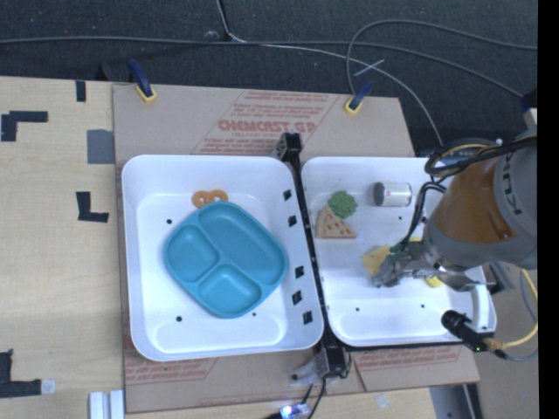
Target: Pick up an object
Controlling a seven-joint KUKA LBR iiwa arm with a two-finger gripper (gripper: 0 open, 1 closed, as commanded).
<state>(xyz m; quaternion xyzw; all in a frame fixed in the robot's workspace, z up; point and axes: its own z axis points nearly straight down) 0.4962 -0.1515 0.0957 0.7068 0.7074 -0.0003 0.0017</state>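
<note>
In the right bin lie a green broccoli piece, a tan wedge like a pizza slice or cracker, a small silver and black can on its side, and a yellow object. My gripper is low in this bin, right beside the yellow object and touching or nearly touching it. The arm's grey and orange wrist hangs over the bin's right side and hides part of it.
The left bin holds a blue divided plate and a small orange pretzel just behind it. A black divider runs between the bins. Cables cross the dark area at the back.
</note>
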